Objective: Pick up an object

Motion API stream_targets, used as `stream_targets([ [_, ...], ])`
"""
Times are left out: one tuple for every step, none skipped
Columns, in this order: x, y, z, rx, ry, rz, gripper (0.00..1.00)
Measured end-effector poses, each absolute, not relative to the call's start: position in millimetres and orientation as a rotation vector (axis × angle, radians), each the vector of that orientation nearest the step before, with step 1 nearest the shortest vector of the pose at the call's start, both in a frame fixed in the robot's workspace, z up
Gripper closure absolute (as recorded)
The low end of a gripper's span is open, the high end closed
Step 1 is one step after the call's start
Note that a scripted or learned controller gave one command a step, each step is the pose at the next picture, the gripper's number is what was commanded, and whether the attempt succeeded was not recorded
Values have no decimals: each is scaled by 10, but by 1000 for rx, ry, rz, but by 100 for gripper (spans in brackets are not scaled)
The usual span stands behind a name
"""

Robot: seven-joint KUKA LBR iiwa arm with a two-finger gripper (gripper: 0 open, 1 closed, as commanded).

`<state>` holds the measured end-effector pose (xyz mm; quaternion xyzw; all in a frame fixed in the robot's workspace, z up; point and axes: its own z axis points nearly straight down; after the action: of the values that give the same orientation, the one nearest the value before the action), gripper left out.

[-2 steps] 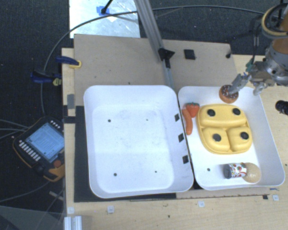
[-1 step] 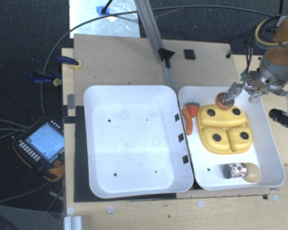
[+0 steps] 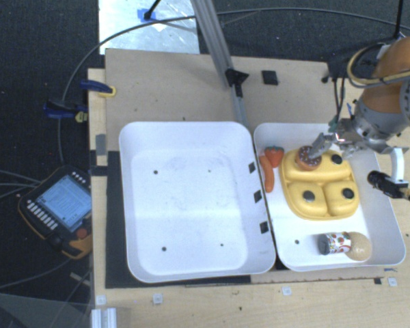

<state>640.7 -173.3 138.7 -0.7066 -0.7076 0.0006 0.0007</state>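
The right bin [image 3: 287, 244] holds a yellow toy [image 3: 320, 186] with dark round buttons, an orange carrot [image 3: 270, 164] at its left, and a small printed can with a tan lid [image 3: 344, 244] near the front. My gripper [image 3: 326, 147] reaches in from the right and hangs over the far end of the yellow toy, just above a reddish-brown round knob [image 3: 306, 157] on it. Its fingers point down-left toward that knob. Nothing is seen held between them.
The left bin [image 3: 184, 200] sits beside the right one. A grey metal pole [image 3: 215, 36] slants across the back. A teach pendant [image 3: 58, 207] lies off the bench at the left. Blue and yellow clamps [image 3: 89, 91] grip the bench's left edge.
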Motion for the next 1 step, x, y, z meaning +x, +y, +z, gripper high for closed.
stream_targets([
  [6430,-1738,1533,-2222,-2229,-4,100],
])
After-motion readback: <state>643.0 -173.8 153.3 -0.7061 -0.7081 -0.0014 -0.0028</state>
